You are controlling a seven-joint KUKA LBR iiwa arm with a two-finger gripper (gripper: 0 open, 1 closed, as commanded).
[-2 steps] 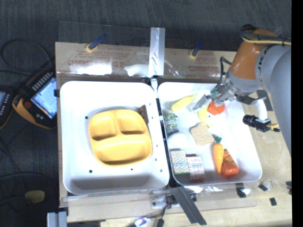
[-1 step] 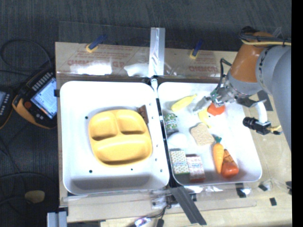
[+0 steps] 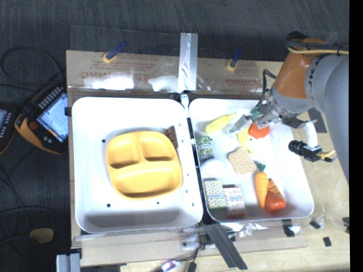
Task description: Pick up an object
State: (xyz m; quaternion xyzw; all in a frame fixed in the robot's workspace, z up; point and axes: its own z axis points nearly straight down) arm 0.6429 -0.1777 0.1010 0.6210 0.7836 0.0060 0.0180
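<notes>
Surface [image 3: 79,67] carries two white bins. Left bin [image 3: 85,152] holds yellow divided tray [image 3: 144,162]. Right bin [image 3: 300,180], the landmark: grey arm [image 3: 317,84] reaches over its far right corner. Inside it, carrot [image 3: 261,187] near right wall, red-orange piece [image 3: 274,198] touching carrot, two patterned boxes [image 3: 224,197] at near left, bread slice [image 3: 242,161] mid-bin, banana [image 3: 218,122] far left. Gripper [image 3: 256,120] low at far side, over a red-orange item [image 3: 259,131]; cannot tell if fingers open or closed.
</notes>
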